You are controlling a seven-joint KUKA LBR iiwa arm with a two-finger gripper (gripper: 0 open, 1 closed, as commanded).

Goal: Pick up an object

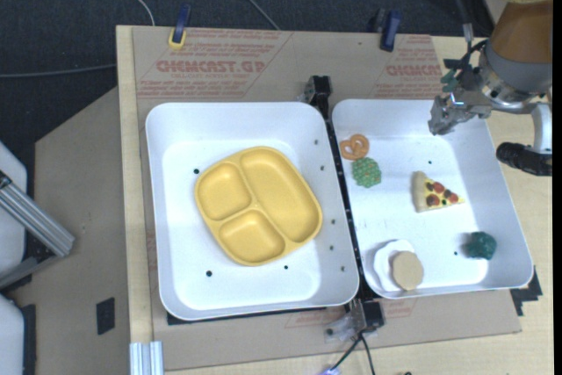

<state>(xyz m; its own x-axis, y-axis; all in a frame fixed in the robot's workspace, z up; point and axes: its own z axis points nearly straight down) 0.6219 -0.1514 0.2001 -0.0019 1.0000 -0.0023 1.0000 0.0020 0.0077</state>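
The arm (523, 22) was seen entering from the right, its orange band uppermost and the grey wrist angled down and leftward over the far right corner of the right bin (500, 189). The gripper (443, 117) was positioned above the bin's upper right part, near the rim, and nothing was seen between its tips. Whether it was spread or closed could not be told at this size.

Five small items were laid out in the right bin, all well apart from the gripper. A pretzel (356, 146), orange-brown and looped, was placed near the bin's left wall, with a green, knobbly broccoli floret (367, 173) just beside and below it. A pizza slice (434, 192), pale yellow with red dots, was set near the bin's middle. A dark green lumpy piece (479, 245) was found toward the lower right. A round tan cookie (407, 270) was resting on a white disc at the near edge.

In the left bin (167, 189) a yellow three-compartment plate (256, 205) was lying flat.
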